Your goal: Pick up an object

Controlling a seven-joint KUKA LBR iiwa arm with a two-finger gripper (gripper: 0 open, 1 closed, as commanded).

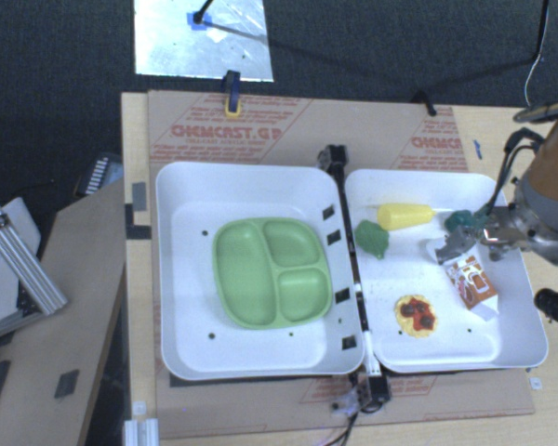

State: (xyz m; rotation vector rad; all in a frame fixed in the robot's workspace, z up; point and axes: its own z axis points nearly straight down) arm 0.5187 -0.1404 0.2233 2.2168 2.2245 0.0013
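a: what am i looking at, going from the left side?

b: i'm seeing the left bin [181,249] first. a green plate [271,272] with three sections is lying in the middle of it. nothing there is getting in my way.

a: and the other side?

b: in the right bin [516,347] a green leafy toy [372,239] is sitting close to the wall between the bins. just beside it a yellow toy [405,216] is lying near the back. toward the front a little round pizza toy [416,315] is lying flat. a small packet [472,283] is lying to the right of that.

a: where is the gripper?

b: the gripper [456,245] is hanging low over the right bin, just above the packet. a teal thing [459,219] is showing right at its tip. i'm not able to tell if the fingers are wide or closed, or if they're holding anything.

a: what are you worrying about?

b: i'm thinking the packet is flat and thin, so the fingers could be sliding off it. the teal thing is so close that i could be bumping it or grabbing both. the pizza toy is flat too, so it's hard to pinch.
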